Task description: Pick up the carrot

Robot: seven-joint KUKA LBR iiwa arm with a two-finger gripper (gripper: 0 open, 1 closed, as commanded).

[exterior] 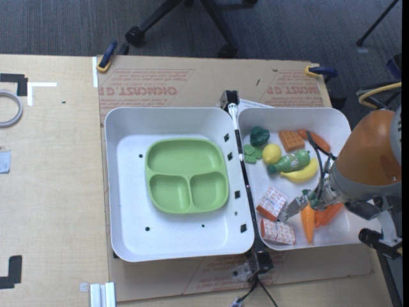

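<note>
The carrot (308, 225) is orange and tapered. It lies in the right bin (339, 238) near the front wall, tip toward the front. My gripper (312, 201) hangs just over the carrot's thick end, at the tip of the grey arm with its orange band (374, 149). The wrist hides the spot where gripper and carrot meet. A second orange piece (329, 213) lies right beside the carrot, partly under the arm.
The right bin also holds a banana (301, 173), a lemon (271, 153), a green vegetable (259, 136), a waffle piece (292, 139), a thin red-orange stick (320, 142) and two printed packets (271, 203). A green divided plate (187, 174) sits in the left bin (121, 171).
</note>
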